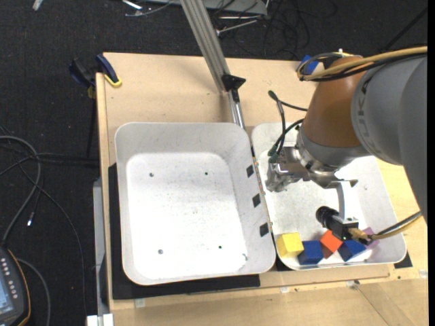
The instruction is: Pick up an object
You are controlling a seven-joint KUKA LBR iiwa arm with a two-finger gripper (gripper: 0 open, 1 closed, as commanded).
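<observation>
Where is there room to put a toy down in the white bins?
The left bin has a bare floor from wall to wall, so that is the roomiest spot. The right bin is crowded: the gripper hangs over its far end, and the yellow block, blue blocks and orange block huddle along its near wall.

no readable text, no labels, no brands, no numbers, no signs

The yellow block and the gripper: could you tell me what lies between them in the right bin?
In the camera view, bare speckled white bin floor lies between the gripper and the yellow block; the other blocks sit further right.
</observation>
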